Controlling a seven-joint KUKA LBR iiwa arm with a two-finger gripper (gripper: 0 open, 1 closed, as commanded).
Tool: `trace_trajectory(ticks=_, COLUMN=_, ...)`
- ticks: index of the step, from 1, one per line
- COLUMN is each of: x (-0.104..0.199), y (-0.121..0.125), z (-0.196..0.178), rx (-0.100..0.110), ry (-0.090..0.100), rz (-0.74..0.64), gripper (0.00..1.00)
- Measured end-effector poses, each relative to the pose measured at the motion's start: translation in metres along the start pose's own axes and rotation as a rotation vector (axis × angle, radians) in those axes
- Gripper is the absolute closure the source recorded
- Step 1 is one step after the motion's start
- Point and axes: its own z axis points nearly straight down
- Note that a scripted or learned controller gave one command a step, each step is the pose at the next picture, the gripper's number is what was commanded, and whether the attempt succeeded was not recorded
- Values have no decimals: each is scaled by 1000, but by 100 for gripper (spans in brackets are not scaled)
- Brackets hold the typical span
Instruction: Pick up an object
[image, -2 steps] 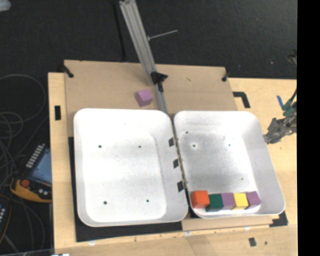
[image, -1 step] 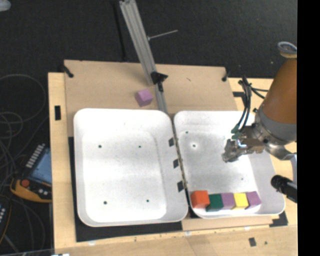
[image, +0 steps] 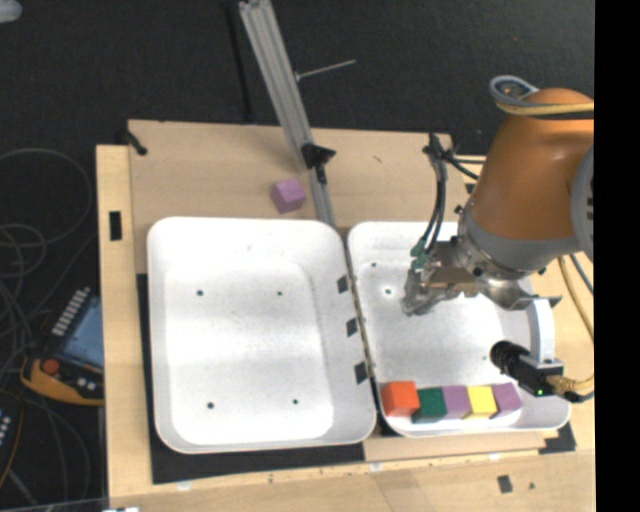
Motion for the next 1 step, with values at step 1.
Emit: trace_trajectory(ticks=1, x=72, y=0, z=48, rx=6, ry=1, rz=-1, gripper=100)
